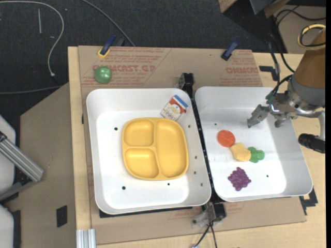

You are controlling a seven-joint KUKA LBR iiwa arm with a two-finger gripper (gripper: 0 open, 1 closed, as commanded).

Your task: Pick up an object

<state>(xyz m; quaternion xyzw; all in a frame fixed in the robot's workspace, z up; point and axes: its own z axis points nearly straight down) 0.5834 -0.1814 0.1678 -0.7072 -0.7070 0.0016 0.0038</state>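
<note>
Cardboard sheeting is covering a bench that is sitting on dark carpet, and two shallow white bins are lying side by side on it. Seen from above at a slant, the grey arm with its orange band is reaching in from the right, and its gripper is hanging over the upper part of the right bin. Its fingers are spreading apart, one pointing down and to the left, and nothing is sitting between them or touching them.

Below and to the left of the gripper, four small toy foods are lying on the bin floor. An orange-red round piece is lying nearest. Just beyond it, a yellow lump is touching a green leafy piece, the pair forming a short row running left to right. A purple grape bunch is lying farthest below, its long axis too small to judge.

Well to the left, the left bin is holding a yellow divided plate and a small carton tilting against the top rim. A green ball is resting on the cardboard far up and left.
</note>
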